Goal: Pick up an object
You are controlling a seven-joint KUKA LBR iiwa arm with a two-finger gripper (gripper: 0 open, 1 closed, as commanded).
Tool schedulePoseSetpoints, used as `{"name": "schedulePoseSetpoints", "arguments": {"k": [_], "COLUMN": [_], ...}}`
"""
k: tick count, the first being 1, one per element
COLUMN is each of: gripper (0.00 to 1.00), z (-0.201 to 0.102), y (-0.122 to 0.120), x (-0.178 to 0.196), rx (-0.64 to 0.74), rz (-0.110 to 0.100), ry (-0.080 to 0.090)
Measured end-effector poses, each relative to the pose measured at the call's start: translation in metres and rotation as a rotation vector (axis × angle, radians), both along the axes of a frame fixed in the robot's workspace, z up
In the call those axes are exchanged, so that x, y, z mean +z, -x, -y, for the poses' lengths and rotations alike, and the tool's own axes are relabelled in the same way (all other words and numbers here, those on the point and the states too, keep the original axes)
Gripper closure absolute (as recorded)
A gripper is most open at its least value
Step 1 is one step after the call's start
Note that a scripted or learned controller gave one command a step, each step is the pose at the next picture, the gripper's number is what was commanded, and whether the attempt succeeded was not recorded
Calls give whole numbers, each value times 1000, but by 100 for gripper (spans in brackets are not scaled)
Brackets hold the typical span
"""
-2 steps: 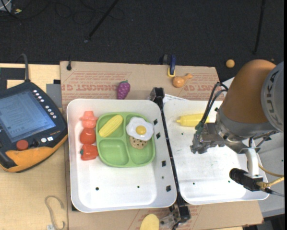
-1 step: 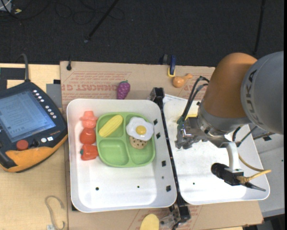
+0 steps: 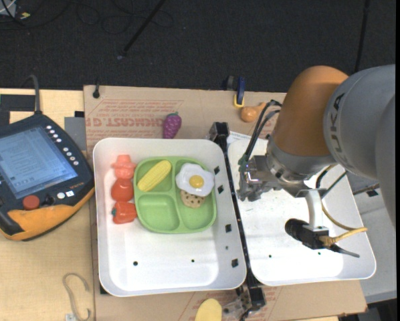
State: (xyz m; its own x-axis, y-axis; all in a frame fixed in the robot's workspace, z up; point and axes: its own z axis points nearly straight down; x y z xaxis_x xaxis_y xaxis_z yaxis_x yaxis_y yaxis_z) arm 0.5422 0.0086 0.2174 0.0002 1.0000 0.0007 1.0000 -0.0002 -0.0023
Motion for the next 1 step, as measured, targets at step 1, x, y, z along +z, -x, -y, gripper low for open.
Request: {"name": "schedulePoseSetpoints", "arguments": {"k": [1], "gripper": [100], "z": [-3], "y": [-4], "x": [20], "rx": [0], "rz": [1], "ry": [0]}}
